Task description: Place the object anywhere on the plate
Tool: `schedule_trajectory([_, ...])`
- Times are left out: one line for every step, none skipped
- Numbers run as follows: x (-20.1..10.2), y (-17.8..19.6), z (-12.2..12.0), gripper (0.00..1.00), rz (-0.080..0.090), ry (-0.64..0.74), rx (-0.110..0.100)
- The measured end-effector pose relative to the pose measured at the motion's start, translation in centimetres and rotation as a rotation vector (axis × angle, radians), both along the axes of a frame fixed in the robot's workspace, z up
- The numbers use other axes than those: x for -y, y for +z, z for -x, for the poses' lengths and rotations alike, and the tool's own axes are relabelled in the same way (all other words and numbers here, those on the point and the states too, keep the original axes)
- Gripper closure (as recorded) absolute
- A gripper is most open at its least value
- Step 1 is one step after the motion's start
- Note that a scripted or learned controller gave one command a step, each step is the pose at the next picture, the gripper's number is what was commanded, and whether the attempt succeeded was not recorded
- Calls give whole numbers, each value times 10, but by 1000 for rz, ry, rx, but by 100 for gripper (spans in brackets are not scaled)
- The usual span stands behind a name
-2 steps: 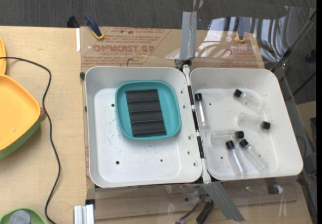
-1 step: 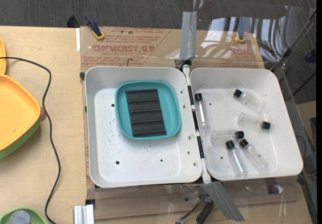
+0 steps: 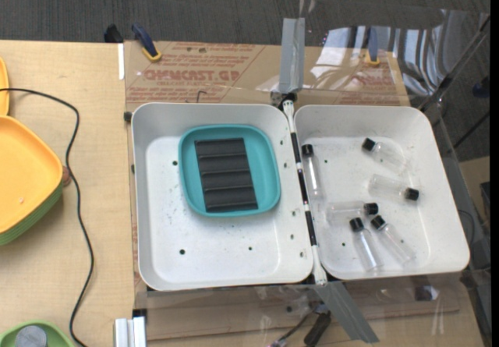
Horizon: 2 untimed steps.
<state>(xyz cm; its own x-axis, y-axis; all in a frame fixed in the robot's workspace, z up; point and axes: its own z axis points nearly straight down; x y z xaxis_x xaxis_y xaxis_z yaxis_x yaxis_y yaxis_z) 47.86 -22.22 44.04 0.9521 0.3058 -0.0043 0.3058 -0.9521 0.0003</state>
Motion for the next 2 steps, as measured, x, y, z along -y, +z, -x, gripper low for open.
schedule_trajectory([0, 0, 0, 0, 0, -107, 0])
schedule_trajectory([0, 0, -8, 0, 0, -106, -1])
